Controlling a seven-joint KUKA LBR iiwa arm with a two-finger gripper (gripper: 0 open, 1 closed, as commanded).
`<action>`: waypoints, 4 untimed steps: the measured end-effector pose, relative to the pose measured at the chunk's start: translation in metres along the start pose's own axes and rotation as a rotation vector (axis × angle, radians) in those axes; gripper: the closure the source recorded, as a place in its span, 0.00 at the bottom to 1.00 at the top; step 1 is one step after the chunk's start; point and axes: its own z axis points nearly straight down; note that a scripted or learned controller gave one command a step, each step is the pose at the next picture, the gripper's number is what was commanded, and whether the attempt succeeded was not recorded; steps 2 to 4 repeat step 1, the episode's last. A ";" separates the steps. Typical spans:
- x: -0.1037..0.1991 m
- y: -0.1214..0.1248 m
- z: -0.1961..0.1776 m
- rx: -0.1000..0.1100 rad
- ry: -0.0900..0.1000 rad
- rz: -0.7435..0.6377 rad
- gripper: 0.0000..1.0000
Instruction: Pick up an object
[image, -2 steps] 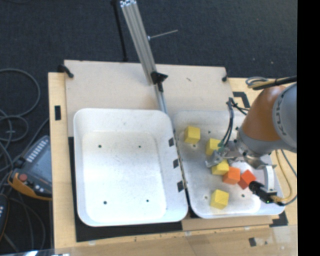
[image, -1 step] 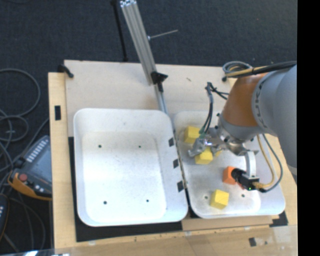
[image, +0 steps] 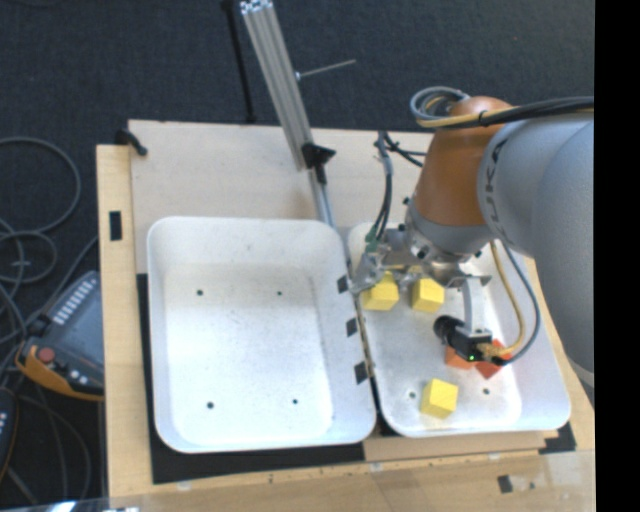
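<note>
No legible text or numbers (pendant (image: 62, 335) keys blurred).

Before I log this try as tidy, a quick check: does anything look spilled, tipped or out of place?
Nothing stands out. The three yellow blocks all lie inside the right bin, none over its rim.

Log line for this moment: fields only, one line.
end effector: over right bin, far end | beside it: wall-side yellow block, middle yellow block | front yellow block: apart, near front rim | grasp: unconfirmed
</note>
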 end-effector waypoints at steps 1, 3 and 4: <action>0.084 0.003 -0.061 0.002 0.002 -0.002 1.00; 0.084 0.003 -0.061 0.002 0.002 -0.002 1.00; 0.084 0.003 -0.061 0.002 0.002 -0.002 1.00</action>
